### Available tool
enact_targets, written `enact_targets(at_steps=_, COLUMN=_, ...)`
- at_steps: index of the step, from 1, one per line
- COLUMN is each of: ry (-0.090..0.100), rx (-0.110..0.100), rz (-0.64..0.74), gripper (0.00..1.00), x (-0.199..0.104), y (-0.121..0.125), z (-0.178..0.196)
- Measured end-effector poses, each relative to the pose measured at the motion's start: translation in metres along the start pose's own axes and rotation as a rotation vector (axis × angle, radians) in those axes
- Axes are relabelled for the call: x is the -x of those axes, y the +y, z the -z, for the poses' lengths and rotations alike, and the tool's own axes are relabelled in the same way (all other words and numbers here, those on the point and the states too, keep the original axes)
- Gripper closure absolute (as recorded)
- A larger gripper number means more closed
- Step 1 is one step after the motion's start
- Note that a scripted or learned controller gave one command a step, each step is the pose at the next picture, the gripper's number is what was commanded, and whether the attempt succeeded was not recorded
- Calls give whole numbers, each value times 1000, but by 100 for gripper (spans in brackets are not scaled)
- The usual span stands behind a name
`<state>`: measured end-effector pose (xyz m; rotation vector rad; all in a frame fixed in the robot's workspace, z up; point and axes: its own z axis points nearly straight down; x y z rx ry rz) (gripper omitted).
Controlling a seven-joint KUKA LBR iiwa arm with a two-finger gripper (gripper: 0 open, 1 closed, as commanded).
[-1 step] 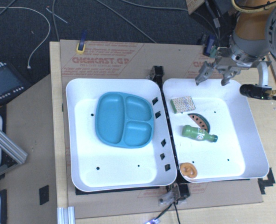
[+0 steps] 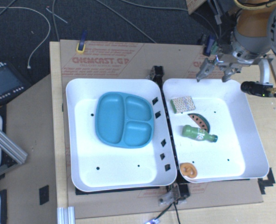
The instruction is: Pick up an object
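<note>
Four small objects lie in your right bin [image 2: 250,139]; the end effector [image 2: 218,73] hovers above its far rim, fingers spread apart, holding nothing.

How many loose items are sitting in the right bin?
4: a patterned packet near the back left, a watermelon slice mid-bin, a green bottle just in front of it, and a small orange ring at the front left corner.

Bright, even overhead light washes out the white bins [image 2: 222,90]; shadows are soft, and the picture is slightly grainy throughout.
</note>
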<state>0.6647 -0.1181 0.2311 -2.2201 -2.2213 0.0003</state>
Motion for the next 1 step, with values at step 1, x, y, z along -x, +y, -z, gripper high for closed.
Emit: enact_targets(at_steps=1, ry=1, rx=-6, rz=-1, gripper=0, x=2, y=-1, z=-63)
